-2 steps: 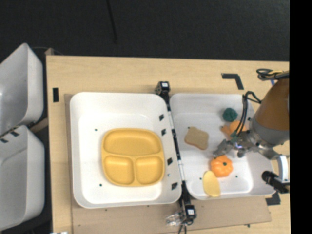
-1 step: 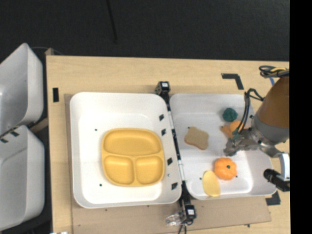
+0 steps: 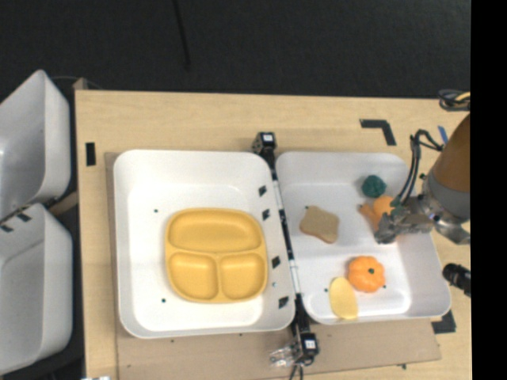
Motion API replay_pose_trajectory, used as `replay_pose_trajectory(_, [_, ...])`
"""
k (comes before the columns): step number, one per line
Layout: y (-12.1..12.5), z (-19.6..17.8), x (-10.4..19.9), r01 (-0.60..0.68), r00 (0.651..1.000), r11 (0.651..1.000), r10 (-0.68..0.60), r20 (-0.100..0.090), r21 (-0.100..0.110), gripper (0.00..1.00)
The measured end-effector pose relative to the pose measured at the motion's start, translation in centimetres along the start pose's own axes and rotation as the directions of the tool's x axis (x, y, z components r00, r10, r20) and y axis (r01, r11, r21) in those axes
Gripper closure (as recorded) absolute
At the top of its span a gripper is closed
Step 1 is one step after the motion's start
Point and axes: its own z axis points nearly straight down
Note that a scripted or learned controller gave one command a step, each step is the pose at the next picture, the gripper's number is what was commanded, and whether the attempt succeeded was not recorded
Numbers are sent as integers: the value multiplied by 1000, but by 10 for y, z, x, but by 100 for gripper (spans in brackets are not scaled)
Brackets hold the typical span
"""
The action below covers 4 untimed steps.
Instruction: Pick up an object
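Now the arm is low in the right bin, at the right side of the frame. It looks like the reaching step: getting onto something to grab. The tool sits just beside a small orange thing, maybe touching it. I cannot tell how far open the tool is, or if it has hold of anything.

The orange thing is partly hidden and looks round. A teal ball lies just above it.

Next, I think the tool must close on the orange thing and lift straight up.
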Motion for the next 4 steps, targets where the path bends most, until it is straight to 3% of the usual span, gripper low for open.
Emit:
replay_pose_trajectory(2, [1, -68, 2, 7, 1000, 1000, -7, 0, 1, 100])
replay_pose_trajectory(4, [4, -68, 124, 10, 1000, 1000, -10, -2, 5, 100])
